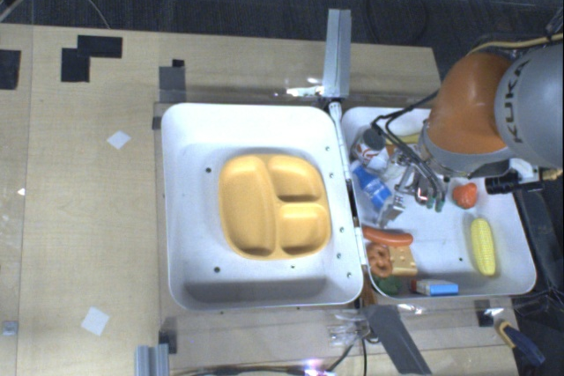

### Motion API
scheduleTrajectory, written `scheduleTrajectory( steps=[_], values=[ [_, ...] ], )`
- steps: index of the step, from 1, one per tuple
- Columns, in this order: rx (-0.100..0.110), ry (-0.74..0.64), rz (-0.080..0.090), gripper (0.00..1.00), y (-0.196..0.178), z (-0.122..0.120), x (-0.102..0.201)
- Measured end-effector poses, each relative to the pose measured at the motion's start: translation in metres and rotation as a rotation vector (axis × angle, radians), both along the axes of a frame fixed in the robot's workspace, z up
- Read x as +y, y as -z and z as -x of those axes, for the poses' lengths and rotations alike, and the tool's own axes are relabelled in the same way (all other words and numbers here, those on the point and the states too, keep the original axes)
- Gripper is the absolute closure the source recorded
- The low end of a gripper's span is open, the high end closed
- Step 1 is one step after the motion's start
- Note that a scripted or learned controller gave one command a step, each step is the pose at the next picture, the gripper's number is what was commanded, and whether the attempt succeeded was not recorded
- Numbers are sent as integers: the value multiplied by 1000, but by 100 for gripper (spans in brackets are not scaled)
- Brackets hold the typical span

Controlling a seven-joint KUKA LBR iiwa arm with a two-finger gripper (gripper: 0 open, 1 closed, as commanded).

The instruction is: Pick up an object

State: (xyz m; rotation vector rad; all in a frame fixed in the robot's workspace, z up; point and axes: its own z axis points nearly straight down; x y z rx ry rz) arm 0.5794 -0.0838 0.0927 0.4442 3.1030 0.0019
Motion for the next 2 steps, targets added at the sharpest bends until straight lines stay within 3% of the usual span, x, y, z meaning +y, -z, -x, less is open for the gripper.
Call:
scheduleTrajectory(
  steps=[1,2],
  values=[
    [-6,2,5,100,-10,-2,-4],
    [-3,198,-2,100,-94,-50,50]
  ],
)
